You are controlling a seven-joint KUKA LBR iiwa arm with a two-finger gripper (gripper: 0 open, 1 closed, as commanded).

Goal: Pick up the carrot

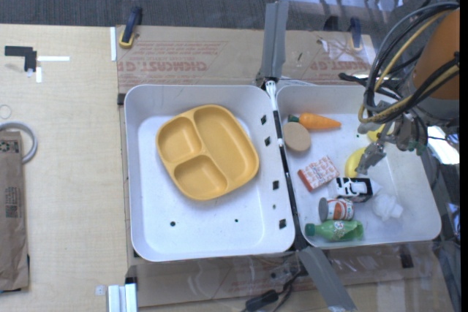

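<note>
The carrot [317,122] is lying near the back of the right bin [409,230], its tip pointing right, just beside a round tan biscuit [297,137]. The arm [439,62] is reaching in from the right, and its jaws [373,157] are hanging over the middle of that bin, well apart from the carrot; whether they are spread or pressed together I cannot tell. A yellow divided plate [208,151] is sitting in the left bin [146,230] on the worktop [66,157].

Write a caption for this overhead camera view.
Robot gripper hovers in the right bin, carrot lying untouched near its back.
</note>
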